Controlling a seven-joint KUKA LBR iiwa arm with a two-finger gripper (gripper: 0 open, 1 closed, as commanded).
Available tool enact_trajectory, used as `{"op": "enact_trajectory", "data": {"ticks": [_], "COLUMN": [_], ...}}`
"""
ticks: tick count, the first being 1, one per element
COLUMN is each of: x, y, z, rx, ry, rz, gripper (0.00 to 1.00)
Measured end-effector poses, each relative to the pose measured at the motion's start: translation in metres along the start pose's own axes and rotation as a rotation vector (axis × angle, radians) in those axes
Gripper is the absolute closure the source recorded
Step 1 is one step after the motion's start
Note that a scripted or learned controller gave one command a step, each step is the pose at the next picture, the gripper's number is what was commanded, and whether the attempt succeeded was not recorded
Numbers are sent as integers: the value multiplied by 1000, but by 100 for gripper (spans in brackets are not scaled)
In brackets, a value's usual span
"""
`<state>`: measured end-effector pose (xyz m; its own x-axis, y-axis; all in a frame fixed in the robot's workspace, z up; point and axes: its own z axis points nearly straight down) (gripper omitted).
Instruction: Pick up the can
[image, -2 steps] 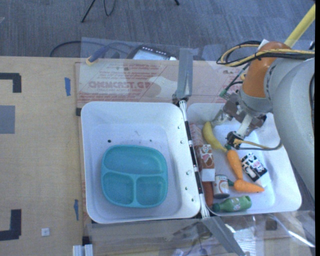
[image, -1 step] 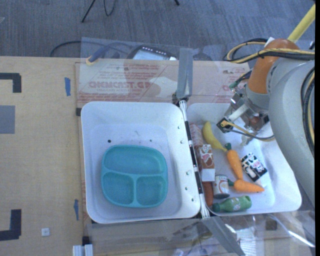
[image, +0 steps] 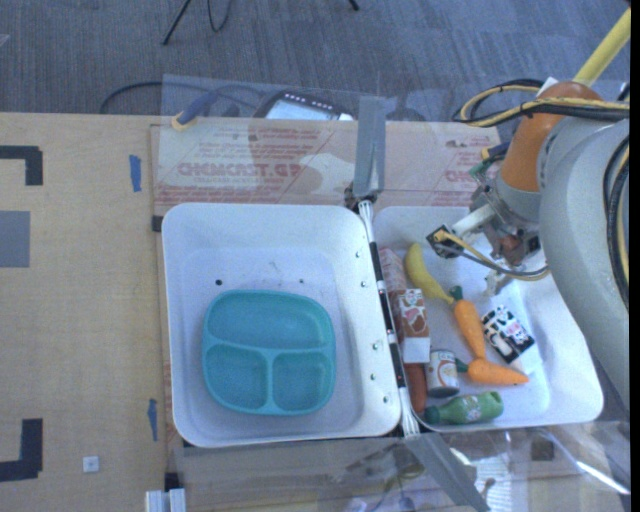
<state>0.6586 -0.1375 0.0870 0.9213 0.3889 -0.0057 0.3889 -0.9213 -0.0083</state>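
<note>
The can (image: 443, 370) is small, with a red and white label, and stands near the front of the right bin (image: 578, 395), between a brown packet (image: 412, 318) and an orange carrot (image: 495, 374). My gripper (image: 505, 248) hangs over the back of the same bin, well behind the can and to its right, with nothing visibly held. The grey arm hides the bin's right side.
Around the can lie a yellow banana (image: 425, 274), a second carrot (image: 467, 326), a black and white carton (image: 506, 333), a green bottle (image: 466, 407) and a red stick (image: 417, 392). The left bin (image: 190, 240) holds a teal divided plate (image: 268, 352).
</note>
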Motion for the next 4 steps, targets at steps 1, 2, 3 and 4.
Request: {"op": "enact_trajectory", "data": {"ticks": [1,2,3,4], "x": [9,-11,-26,-15], "y": [-29,16,70,42], "z": [0,2,0,0], "rx": [-10,-8,12,-7], "ry": [1,7,-1,2], "rz": [-74,195,194,195], "gripper": [0,0,0,0]}}
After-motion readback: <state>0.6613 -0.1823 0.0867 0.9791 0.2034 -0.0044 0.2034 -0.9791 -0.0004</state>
